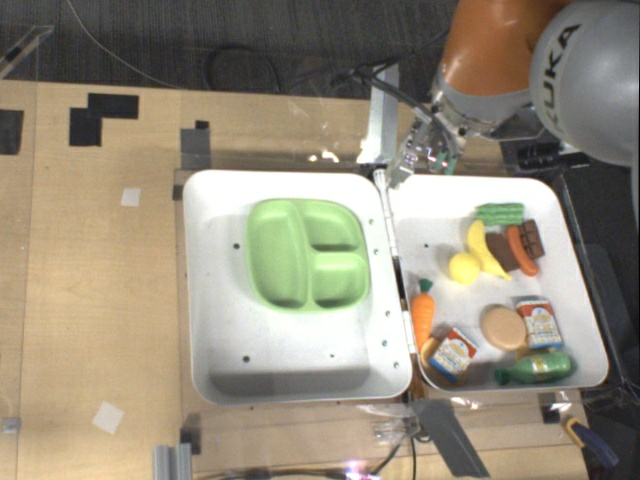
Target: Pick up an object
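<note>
A wooden bench (90, 298) holds two white bins side by side. The left bin (215, 298) has a green tray (305, 253) in it. The tray has three parts and sits a bit above the middle of the bin.

The right bin (440, 213) is full of toy food. A carrot (423, 313) lies by the bin's left wall, with its green top up. Below it, in the near left corner, is a small red and white box (452, 354). A yellow lemon (463, 268) sits near the middle, touching a banana (485, 249). A brown sausage (508, 251) lies just beside the banana on the right, and a dark chocolate bar (531, 238) is next to that. A green bumpy thing (499, 213) lies above them. Lower down is a round tan bun (503, 328), with another little box (539, 324) touching its right side. A green bottle (535, 368) lies flat along the near wall.

The gripper (428, 156) is up by the far left corner of the right bin, above the rim. It is apart from all the food and has nothing in it. I cannot tell how wide it is spread. The grey arm (590, 68) with its orange band (490, 38) comes in from the top right.
</note>
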Action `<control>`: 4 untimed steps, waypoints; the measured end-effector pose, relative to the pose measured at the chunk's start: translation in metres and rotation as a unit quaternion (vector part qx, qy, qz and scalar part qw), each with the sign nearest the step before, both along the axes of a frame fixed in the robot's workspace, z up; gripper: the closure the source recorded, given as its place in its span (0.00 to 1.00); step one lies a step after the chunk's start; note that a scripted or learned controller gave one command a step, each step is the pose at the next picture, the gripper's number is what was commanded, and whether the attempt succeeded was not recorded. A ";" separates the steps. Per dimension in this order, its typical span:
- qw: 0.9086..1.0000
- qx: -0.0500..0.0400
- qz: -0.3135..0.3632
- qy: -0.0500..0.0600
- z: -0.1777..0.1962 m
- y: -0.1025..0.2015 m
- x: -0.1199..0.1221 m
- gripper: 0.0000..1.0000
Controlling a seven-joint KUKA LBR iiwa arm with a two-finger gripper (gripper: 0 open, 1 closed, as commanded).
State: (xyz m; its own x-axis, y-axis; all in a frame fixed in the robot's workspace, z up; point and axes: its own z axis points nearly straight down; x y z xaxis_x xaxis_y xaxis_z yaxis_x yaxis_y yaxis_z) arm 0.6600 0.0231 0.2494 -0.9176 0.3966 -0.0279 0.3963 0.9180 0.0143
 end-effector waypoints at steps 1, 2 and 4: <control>0.999 -0.003 0.050 0.009 0.038 -0.064 -0.008 1.00; 0.981 -0.006 0.192 0.010 0.021 -0.124 -0.025 1.00; 0.966 -0.007 0.258 0.009 0.009 -0.130 -0.004 1.00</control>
